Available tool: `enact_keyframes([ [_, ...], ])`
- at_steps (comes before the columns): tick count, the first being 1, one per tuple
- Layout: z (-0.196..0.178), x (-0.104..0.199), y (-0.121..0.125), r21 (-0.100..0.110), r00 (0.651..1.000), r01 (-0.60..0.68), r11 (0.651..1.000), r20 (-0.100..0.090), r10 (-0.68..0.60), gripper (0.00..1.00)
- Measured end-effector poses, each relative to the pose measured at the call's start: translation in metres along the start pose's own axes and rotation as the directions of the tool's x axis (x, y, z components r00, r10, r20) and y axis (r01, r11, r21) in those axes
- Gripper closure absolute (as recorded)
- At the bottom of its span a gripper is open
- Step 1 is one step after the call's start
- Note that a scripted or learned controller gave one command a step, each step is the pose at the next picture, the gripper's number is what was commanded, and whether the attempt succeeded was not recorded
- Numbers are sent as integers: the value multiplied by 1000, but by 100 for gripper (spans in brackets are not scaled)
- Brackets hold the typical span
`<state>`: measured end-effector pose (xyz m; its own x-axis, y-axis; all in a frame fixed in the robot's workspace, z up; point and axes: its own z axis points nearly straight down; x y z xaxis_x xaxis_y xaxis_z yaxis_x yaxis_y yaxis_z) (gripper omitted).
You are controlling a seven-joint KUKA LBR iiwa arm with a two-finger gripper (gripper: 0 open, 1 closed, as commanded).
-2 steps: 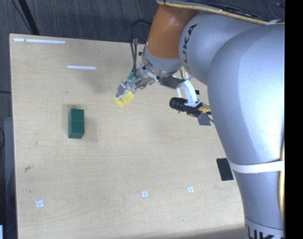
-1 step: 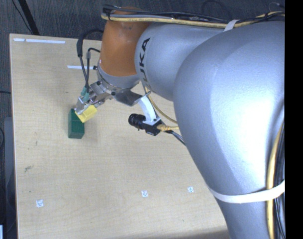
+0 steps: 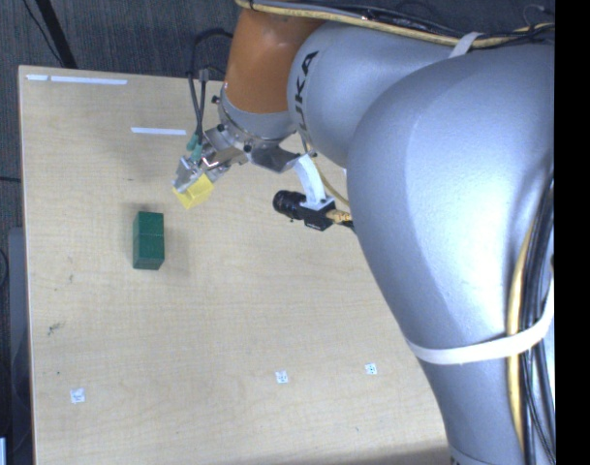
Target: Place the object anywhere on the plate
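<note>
A green block (image 3: 148, 239) lies on the pale wooden board (image 3: 227, 337), towards its left side. My gripper (image 3: 193, 177) hangs above the board, up and to the right of the green block. A small yellow block (image 3: 194, 194) sits between its fingertips, so the gripper is shut on it. The grey arm with its orange band (image 3: 265, 61) comes in from the upper right and hides the board's right part.
A white strip (image 3: 159, 131) lies on the board near the gripper, and another (image 3: 86, 80) runs along the far edge. A black cable fitting (image 3: 304, 208) hangs off the wrist. Small white markers (image 3: 281, 377) dot the near part of the board.
</note>
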<state>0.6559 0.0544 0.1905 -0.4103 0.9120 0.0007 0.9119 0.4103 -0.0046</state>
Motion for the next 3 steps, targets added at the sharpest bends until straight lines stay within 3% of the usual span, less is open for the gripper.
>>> enact_keyframes([
  [1,-1,-109,-49,-2,995,102,995,1,-102,100],
  [2,-28,62,-74,-1,944,330,944,0,-330,100],
  [3,1,-12,-41,1,969,246,969,0,-246,100],
])
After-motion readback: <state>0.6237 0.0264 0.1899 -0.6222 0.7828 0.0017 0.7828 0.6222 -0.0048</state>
